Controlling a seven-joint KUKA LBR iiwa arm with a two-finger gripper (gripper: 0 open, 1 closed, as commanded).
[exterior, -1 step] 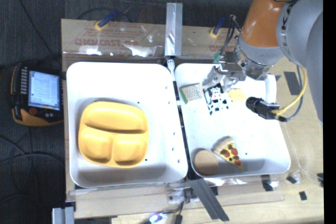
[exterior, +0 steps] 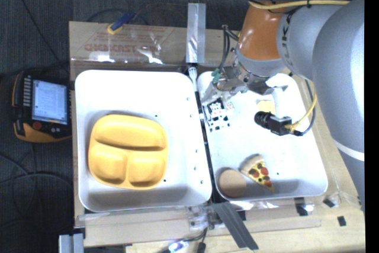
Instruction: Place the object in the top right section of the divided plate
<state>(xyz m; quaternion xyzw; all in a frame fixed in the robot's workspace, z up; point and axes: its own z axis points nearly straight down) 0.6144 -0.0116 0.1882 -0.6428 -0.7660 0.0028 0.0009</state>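
The grey arm [exterior: 331, 50] with its orange band [exterior: 263, 23] reaches in from the right and bends down over the far left corner of the right bin [exterior: 296, 151]. Its gripper [exterior: 220, 92] hangs low there, close to the wall that divides the two bins, above a small white block with dark spots [exterior: 217, 115]. Whether anything sits between the gripper's two tips, or how far apart they stand, cannot be told from this angle. A pizza slice [exterior: 258, 172] lies near the front of the right bin, just beside a round brown object [exterior: 232, 182] in the front left corner. The yellow divided plate [exterior: 127, 150] rests in the left bin [exterior: 142, 83], well apart from the gripper. A handheld controller with a lit screen [exterior: 42, 105] lies left of the bench.
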